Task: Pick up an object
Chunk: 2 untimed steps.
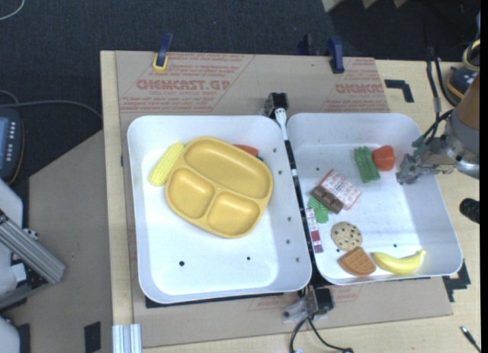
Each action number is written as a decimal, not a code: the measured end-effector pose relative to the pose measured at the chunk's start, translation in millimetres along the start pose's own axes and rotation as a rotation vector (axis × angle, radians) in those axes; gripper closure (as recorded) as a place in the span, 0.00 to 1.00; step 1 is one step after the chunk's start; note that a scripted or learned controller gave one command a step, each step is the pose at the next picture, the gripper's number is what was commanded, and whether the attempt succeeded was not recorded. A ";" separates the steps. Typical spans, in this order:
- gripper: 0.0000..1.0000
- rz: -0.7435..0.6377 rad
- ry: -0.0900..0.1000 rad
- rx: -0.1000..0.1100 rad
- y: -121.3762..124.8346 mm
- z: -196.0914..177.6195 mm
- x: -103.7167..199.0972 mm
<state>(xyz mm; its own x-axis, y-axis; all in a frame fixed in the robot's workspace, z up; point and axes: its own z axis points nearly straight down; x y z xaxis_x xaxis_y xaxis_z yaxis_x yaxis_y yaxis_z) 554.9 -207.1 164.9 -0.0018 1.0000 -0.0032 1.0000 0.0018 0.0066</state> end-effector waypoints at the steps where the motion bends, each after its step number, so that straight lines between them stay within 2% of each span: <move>1: 1.00 0.000 0.000 -0.001 1.8 -54.0 -0.7; 2: 1.00 -0.004 0.007 0.007 -6.0 -63.0 58.9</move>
